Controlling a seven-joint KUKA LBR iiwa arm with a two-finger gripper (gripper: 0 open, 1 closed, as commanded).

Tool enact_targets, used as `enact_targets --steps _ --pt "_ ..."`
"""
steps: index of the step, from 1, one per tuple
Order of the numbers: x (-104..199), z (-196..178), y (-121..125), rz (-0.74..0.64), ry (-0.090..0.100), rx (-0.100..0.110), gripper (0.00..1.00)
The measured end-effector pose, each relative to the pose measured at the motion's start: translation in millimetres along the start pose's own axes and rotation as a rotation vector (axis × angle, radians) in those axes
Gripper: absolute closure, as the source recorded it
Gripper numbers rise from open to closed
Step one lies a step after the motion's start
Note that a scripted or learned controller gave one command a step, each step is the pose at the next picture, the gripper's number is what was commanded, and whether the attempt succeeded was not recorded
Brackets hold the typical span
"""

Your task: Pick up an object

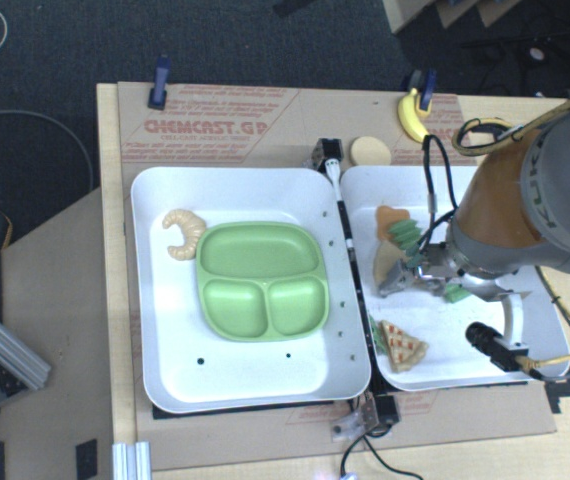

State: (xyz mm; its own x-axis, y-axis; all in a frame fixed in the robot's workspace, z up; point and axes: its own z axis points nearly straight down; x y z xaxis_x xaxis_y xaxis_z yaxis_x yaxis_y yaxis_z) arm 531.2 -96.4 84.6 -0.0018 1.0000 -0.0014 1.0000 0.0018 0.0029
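Touching the gripper (397, 280), a green toy (403, 233) just above.

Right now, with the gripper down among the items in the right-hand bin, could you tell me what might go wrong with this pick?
1. The gripper sits in a tight cluster: a green piece, an orange piece and a beige wedge. It may nudge or catch more than one.
2. That cluster lies close to the right bin wall by the divider, so a finger might strike the rim.
3. The waffle-like wedge lies nearby and could be knocked when the arm moves.
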Motion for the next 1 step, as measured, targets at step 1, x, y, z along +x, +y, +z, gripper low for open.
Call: enact_targets --steps 1 --pt "63.3 -105.2 -22.4 -0.004 0.003 -0.002 0.00"
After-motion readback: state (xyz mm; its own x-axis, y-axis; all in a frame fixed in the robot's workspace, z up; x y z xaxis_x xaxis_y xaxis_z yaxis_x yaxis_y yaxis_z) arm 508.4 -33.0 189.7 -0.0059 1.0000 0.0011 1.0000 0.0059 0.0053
